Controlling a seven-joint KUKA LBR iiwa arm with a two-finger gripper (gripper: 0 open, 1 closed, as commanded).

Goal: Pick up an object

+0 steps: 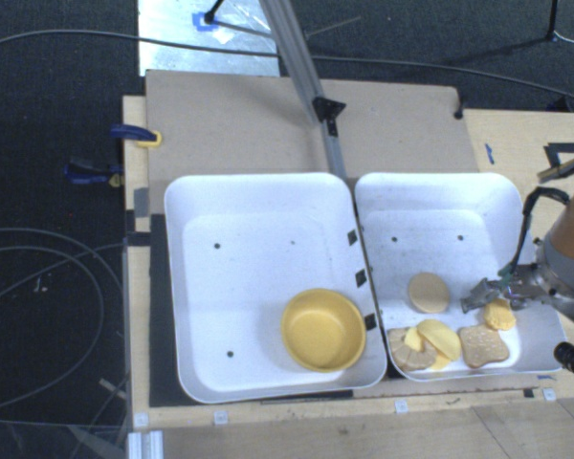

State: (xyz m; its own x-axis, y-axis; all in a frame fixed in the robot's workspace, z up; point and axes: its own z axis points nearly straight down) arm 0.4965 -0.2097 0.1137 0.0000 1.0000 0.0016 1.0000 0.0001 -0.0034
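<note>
Dark carpet surrounds the bench, with black cables looping across it on the left; a tan board (268, 122) tops the bench and carries two shallow white bins side by side, with a slanted metal pole (301, 60) running down toward the seam between them; blue and yellow clamps (134, 137) grip the board's left edge.

From the overhead camera, the left bin (220, 218) holds a yellow bowl (323, 328), upright, near its front right corner; the right bin (440, 208) holds a cluster of toy food along its front wall: a round tan cookie (428, 293) sits apart toward the middle, a bread slice (482, 346) lies at the front right, and yellow pieces (436, 338) overlap a brownish piece (411, 355) just left of it.

At the right side of that bin the gripper (493, 299) reaches in low, directly beside a small yellow-orange piece (500, 316); whether the gripper is clenched, released or grasping that piece I cannot tell.
</note>
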